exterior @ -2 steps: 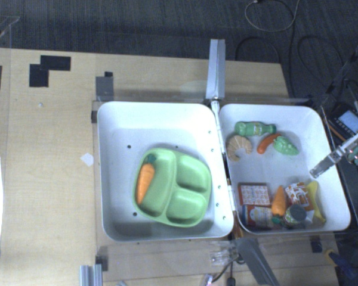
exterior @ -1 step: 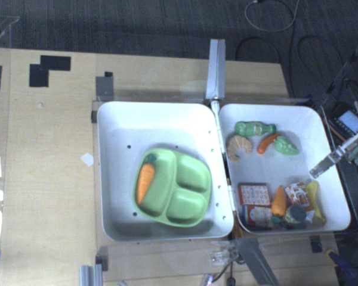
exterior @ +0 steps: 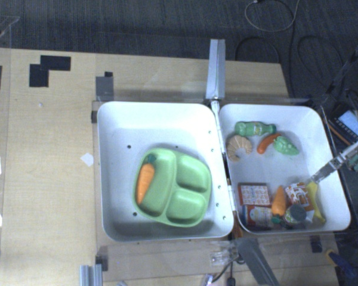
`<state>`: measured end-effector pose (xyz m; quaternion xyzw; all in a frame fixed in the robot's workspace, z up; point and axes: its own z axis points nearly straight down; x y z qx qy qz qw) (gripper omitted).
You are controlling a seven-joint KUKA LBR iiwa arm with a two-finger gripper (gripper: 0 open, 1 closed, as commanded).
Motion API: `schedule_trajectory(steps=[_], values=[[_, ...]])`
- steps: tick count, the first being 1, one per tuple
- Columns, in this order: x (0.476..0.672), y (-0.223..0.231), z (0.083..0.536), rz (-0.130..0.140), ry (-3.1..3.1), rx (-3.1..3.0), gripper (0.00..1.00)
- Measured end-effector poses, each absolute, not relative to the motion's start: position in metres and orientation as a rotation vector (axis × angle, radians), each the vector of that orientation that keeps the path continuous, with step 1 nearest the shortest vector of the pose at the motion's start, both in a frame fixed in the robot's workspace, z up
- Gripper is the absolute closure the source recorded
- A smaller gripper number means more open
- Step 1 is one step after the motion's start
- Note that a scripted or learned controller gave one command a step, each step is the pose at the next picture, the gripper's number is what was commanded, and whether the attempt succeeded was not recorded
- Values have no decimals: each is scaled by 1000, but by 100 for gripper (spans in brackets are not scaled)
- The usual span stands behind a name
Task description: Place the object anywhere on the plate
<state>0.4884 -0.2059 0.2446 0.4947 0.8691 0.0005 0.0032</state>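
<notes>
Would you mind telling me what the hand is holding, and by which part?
It cannot be told: the hand sits low over the right bin, its tip too small to read.

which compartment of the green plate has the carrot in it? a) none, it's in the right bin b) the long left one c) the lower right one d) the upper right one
b: the carrot lies lengthwise in the long left compartment of the green plate, which sits in the left bin.
</notes>
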Motion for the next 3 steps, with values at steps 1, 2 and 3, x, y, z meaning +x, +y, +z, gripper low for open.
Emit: schedule_trajectory(steps=[1,2,3], values=[[489,-205,219,2,2715,1567,0],[489,-206,217,4,2681,1626,0],[489,-206,236,3,2682,1620,0]])
